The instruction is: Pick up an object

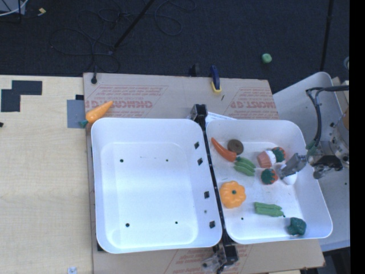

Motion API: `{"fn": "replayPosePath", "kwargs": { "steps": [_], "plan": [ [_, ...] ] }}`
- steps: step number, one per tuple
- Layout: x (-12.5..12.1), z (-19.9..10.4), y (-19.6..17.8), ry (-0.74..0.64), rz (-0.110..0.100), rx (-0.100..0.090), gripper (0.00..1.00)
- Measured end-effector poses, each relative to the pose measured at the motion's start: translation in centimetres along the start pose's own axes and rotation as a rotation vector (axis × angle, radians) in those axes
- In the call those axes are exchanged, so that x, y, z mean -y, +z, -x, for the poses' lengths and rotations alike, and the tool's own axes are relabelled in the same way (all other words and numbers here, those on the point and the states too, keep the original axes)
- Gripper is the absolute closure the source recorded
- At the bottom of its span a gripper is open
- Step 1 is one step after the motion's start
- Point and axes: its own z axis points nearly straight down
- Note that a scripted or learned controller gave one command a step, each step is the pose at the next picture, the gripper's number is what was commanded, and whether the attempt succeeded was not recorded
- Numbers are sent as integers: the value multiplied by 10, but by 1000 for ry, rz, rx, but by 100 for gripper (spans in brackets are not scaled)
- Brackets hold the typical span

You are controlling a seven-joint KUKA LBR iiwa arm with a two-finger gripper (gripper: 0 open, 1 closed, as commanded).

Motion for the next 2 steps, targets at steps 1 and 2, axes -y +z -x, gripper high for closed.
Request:
{"fn": "replayPosePath", "kwargs": {
  "steps": [1, 2],
  "plan": [
    [-12, -40, 163, 3, 12, 4, 0],
    [-67, -47, 175, 1, 23, 8, 0]
  ]
}}
